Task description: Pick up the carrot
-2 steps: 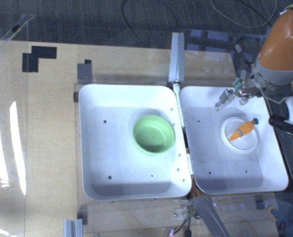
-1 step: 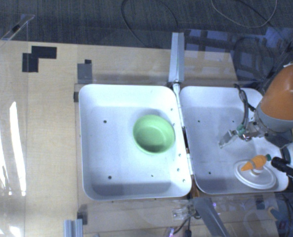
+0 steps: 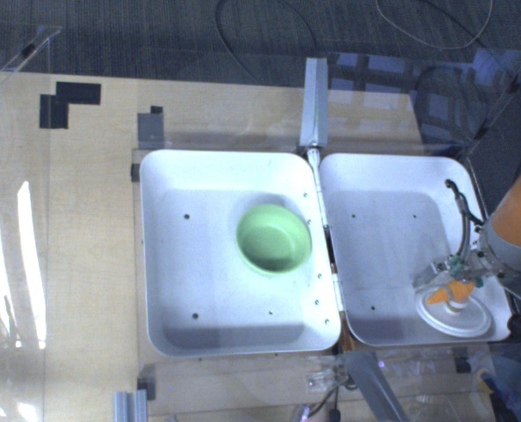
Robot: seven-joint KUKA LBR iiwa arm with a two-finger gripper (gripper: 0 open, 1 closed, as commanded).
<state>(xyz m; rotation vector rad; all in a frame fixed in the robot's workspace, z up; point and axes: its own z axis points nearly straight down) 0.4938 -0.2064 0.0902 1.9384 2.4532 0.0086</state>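
The carrot (image 3: 442,295) is a small orange piece lying on a white plate (image 3: 473,325) in the front right corner of the right bin (image 3: 383,244). My gripper (image 3: 459,275) hangs directly over the plate, touching or just above the carrot's right end. Its body hides part of the carrot. The grey arm with its orange band (image 3: 519,214) comes in from the right edge.
A green bowl (image 3: 274,237) sits near the middle of the left bin (image 3: 190,262). A black cable (image 3: 460,202) runs along the right bin's far right wall. The bin's front and right walls stand close to the plate.
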